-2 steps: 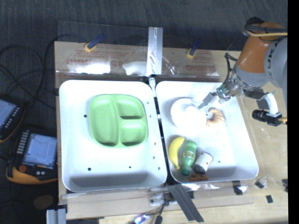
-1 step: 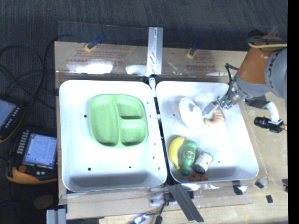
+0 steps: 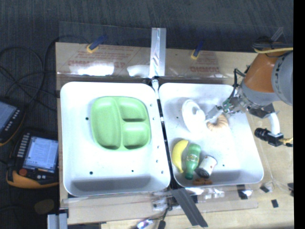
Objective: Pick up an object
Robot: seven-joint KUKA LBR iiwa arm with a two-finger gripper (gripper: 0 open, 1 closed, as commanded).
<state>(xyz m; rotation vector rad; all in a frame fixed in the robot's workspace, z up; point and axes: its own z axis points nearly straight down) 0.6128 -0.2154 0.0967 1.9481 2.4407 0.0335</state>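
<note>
Overhead, the left bin (image 3: 71, 142) holds a green divided plate (image 3: 120, 122); the right bin (image 3: 248, 161) holds a white cup (image 3: 192, 114), pretzel (image 3: 218, 123), banana (image 3: 178, 154), green bottle (image 3: 192, 160) and small can (image 3: 207, 166). Gripper (image 3: 224, 109) hovers by the pretzel. Label writing is unreadable.

Nothing here can be read with any certainty. Faint reddish print runs across the clear plastic sheet (image 3: 102, 61) at twelve o'clock of the left bin (image 3: 71, 128) — too blurred to make out. At nine o'clock, a handheld pendant (image 3: 35, 156) shows a lit screen — its contents are illegible.
</note>
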